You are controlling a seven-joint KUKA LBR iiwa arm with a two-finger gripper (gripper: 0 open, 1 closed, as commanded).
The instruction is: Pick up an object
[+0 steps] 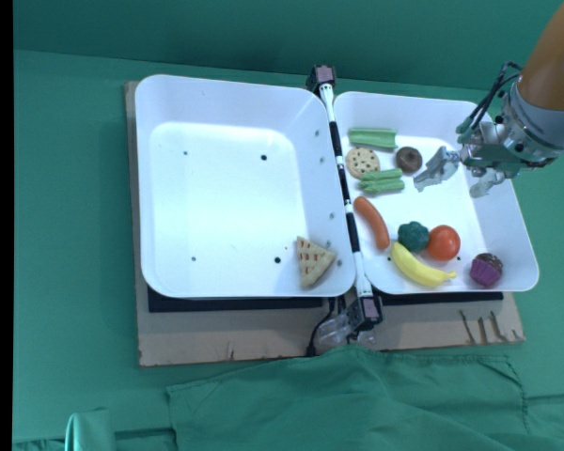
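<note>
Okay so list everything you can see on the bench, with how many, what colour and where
bins: two, white, side by side on a board
pie slice: one, tan, left bin, near right corner
cucumber: one, green, right bin, far side
cookie: one, tan with dark chips, below the cucumber
green beans: one bunch, green, right of the cookie
doughnut: one, brown, right bin, centre far
sausage: one, orange-red, right bin, left side
broccoli: one, dark green, beside the tomato
tomato: one, red, right bin, near side
banana: one, yellow, near edge
cupcake: one, purple, near right corner
arm: one, grey and orange, from the right
tool: one, grey, over the right bin
</note>
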